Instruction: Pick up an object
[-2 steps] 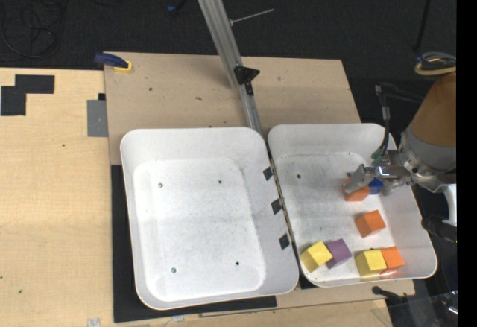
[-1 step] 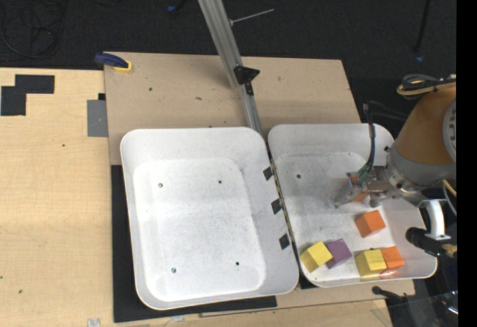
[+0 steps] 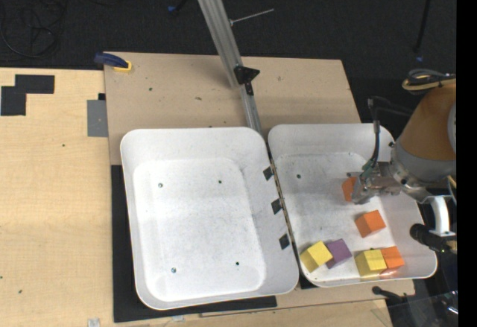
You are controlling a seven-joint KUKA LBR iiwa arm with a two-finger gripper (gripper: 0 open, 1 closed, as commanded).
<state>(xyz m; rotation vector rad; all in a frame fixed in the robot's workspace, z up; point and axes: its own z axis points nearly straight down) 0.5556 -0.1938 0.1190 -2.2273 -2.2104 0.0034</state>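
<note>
My gripper (image 3: 364, 190) hangs low in the right bin (image 3: 320, 133), near its right middle, reaching in from the right. An orange block (image 3: 348, 188) sits right against the gripper's left side and is partly hidden by it. Whether it is held I cannot tell. A second orange cube (image 3: 370, 223) lies just below the gripper on the bin floor. Along the bin's front edge lie a yellow cube (image 3: 317, 255), a purple cube (image 3: 338, 250), another yellow cube (image 3: 370, 262) and an orange cube (image 3: 392, 257).
The left bin (image 3: 149, 141) stands beside the right one, joined by black clips (image 3: 276, 205). A slanted metal rail (image 3: 221, 31) rises behind the bins. The arm's orange band (image 3: 432, 121) fills the right side.
</note>
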